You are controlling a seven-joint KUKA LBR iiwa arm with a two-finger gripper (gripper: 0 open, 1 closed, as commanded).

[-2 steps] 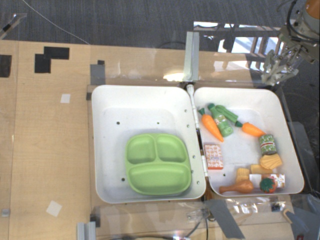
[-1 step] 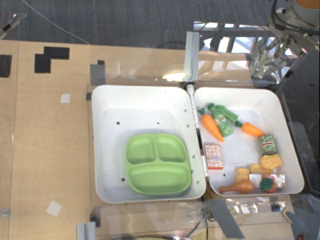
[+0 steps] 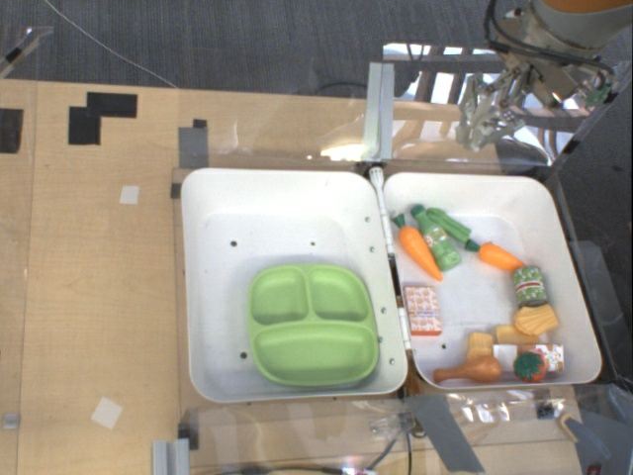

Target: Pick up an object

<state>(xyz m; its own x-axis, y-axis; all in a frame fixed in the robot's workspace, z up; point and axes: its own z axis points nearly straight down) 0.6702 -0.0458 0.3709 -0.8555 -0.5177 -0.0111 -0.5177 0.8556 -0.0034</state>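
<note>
The claw (image 3: pixel 492 115) hangs above the far rim of the right bin (image 3: pixel 495 188), holding nothing; whether it stands wide or narrow I cannot tell. The toys lie in that bin. The stray carrot (image 3: pixel 499 257) looks the best pick: it has clear floor around it. Come down straight over its middle, jaws across its width, not near the wall

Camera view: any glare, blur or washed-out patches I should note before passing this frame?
Camera view: bright glare on the clear panel behind the bins; white bin floors run close to overexposed, with soft shadows along the walls; the green divided plate and the carrots read sharp; the gripper at top right is slightly soft against reflective metal, so its state is unclear.
</note>
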